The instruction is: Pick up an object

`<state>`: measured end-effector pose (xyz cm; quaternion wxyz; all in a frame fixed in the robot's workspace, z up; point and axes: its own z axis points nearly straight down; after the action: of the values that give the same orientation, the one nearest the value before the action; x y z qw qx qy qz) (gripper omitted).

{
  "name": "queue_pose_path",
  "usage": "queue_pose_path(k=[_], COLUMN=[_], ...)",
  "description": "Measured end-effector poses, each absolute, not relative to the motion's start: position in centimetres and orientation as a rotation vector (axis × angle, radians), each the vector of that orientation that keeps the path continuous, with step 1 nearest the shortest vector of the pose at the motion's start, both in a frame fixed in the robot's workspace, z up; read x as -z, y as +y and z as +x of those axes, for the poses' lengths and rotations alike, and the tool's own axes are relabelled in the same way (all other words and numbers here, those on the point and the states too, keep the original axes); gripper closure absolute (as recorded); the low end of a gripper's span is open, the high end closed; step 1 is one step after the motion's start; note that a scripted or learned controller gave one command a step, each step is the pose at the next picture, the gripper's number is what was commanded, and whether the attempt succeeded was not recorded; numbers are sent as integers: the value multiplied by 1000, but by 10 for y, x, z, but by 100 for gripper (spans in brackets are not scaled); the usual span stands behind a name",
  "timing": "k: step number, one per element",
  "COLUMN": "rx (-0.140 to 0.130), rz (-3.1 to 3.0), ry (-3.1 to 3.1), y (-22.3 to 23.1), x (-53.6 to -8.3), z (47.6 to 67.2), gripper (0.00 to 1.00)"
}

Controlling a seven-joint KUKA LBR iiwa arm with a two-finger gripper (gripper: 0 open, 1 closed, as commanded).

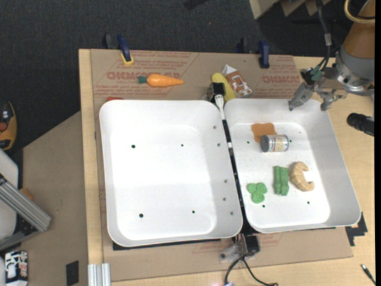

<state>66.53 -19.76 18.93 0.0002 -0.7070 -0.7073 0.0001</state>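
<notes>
The right bin (333,159) holds an orange block (262,129), a small grey jar with a yellow label (274,142) lying on its side against it, a green ridged piece (280,180), a small green leafy piece (257,192) and a tan curved piece (301,176). My gripper (311,102) hangs over the bin's far right corner, well behind and to the right of the jar. Its two fingers are spread open with nothing between them.
The left bin (119,159) lies beside the right one. On the cardboard behind the bins are a toy carrot (161,80), a yellow banana with a red-and-white packet (229,83), and two blue clamps (124,49) (263,53).
</notes>
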Motion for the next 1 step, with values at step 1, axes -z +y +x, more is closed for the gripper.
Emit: queue_pose_path(k=[1], rx=[14], rz=[-2217], ry=[-2236], y=[-120], x=[-275], z=[645], gripper=[0])
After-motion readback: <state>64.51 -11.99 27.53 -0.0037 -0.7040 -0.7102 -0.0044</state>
